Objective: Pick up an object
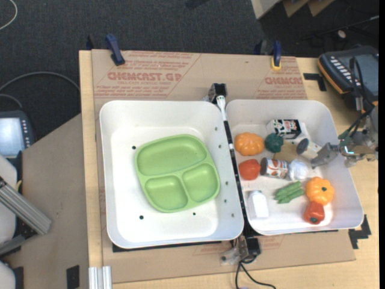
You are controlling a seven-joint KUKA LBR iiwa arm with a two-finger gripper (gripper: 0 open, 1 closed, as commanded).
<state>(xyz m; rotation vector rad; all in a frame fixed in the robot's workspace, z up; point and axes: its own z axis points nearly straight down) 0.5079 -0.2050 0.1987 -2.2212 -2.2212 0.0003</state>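
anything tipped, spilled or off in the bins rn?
Nothing spilled or broken. The green tray sits slightly askew in the left bin. In the right bin, the small bottle lies on its side among the toy food. The gripper sits at that bin's right edge.
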